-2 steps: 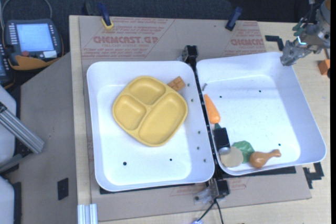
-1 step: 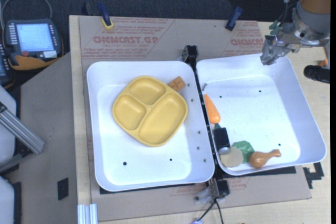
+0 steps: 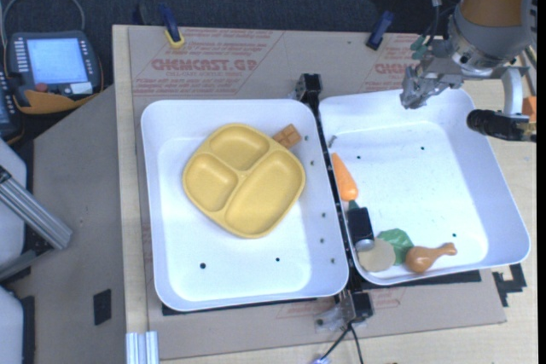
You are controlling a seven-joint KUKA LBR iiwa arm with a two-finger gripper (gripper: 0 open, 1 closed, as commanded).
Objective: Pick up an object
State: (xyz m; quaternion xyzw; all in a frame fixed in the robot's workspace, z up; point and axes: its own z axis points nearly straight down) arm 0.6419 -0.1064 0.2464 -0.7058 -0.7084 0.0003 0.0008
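Nearest the camera, at the near edge of the right shallow white bin (image 3: 495, 183), lies a cluster of small things: a brown plastic drumstick (image 3: 429, 254), a green crumpled piece (image 3: 397, 239), a pale round disc (image 3: 376, 256) and a small black block (image 3: 359, 225), with an orange plastic carrot (image 3: 343, 176) just beyond them along the bin's left wall. The claw (image 3: 415, 95) hangs over the far rim of that same bin, well apart from all of these; whether it is released or clenched I cannot tell, and nothing shows in it. Outward from there, the left white bin (image 3: 171, 251) carries a yellow three-compartment plastic plate (image 3: 244, 180) with a small tan block (image 3: 287, 135) touching its far right edge, all on the cardboard-covered worktop (image 3: 128, 141). To do the pick well, I would choose the carrot or the drumstick, each lying fairly free, centre above it, align across its narrow width, and descend straight, keeping clear of the bin wall.
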